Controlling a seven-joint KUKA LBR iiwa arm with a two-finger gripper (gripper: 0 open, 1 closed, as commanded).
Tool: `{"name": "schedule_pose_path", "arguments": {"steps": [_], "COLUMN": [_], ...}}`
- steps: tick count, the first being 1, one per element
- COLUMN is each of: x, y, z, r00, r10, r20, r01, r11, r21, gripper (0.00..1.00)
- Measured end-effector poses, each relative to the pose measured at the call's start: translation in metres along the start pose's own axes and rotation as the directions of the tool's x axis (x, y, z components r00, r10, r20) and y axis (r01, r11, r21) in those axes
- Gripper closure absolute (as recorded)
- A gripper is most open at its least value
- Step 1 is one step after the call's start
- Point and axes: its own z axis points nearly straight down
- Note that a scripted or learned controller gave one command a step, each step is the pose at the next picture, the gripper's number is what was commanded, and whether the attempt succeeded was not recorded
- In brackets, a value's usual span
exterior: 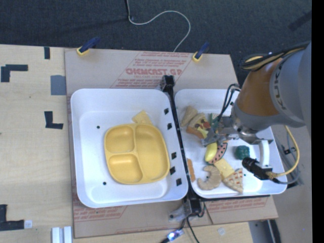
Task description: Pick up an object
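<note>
Wooden desk, seen from above, carries one cardboard sheet (pixel 152 72) with two shallow white bins side by side. One left bin (pixel 81 135) holds one yellow divided plate (pixel 135 153) at its middle, with one pale yellow piece (pixel 142 118) touching the plate's far edge. One right bin (pixel 276 189) holds a heap of toy food: one yellow banana (pixel 210 153), one green piece (pixel 242 150), one pizza slice (pixel 234 180), one tan piece (pixel 208 178). My pincer (pixel 216 134) hangs low over the banana; whether its grip is open or closed, I cannot tell.
</note>
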Motion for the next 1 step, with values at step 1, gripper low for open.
{"name": "schedule_pose_path", "arguments": {"steps": [1], "x": [-0.0059], "y": [0.0068], "z": [-0.0580], "r00": [1.000], "r10": [0.000], "r20": [0.001], "r01": [0.000], "r11": [1.000], "r21": [-0.003], "gripper": [1.00]}}
